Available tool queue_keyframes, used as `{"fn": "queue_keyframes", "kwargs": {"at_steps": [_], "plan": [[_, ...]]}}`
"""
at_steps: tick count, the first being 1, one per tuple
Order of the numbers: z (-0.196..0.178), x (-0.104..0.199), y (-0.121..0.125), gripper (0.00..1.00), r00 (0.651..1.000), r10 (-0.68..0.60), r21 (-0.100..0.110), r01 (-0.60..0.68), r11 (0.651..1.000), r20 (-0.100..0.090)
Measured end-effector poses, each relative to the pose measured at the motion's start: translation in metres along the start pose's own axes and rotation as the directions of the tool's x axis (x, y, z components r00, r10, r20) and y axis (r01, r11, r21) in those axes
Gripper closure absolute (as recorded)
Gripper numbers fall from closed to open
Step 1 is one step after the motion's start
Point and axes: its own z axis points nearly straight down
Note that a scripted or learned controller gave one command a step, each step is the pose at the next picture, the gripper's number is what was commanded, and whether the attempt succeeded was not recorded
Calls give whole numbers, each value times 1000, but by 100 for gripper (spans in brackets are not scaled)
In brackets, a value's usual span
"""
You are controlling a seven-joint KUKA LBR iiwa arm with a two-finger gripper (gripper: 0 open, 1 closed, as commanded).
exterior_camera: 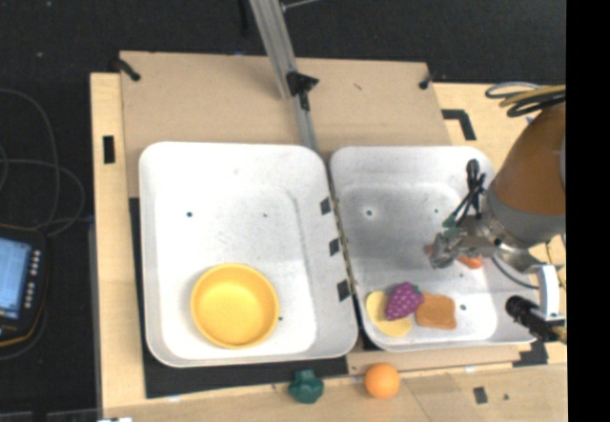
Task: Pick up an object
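Note:
In the right bin (400,182) my gripper (446,251) hangs low on the right side, under the orange-banded wrist. A small red-orange object (471,262) peeks out right beside the gripper; whether it is held I cannot tell. Near the bin's front lie a purple grape bunch (405,297), a pale yellow piece (385,315) under it, and a brown-orange slab (437,312). These sit just in front of and to the left of the gripper.
A yellow bowl (234,305) rests at the front of the left bin (229,182). Outside the bins, on the bench's front edge, lie an orange ball (381,380) and a small green object (305,387). A metal pole (272,20) slants up behind the bins.

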Motion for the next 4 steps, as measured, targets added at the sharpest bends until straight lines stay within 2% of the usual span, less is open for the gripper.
{"fn": "queue_keyframes", "kwargs": {"at_steps": [2,3,4], "plan": [[-98,10,4,100,1000,-8,-1,8,1000,2],[-111,9,6,100,1000,-9,4,9,1000,1],[-100,47,33,100,1000,-7,4,7,1000,1]]}}
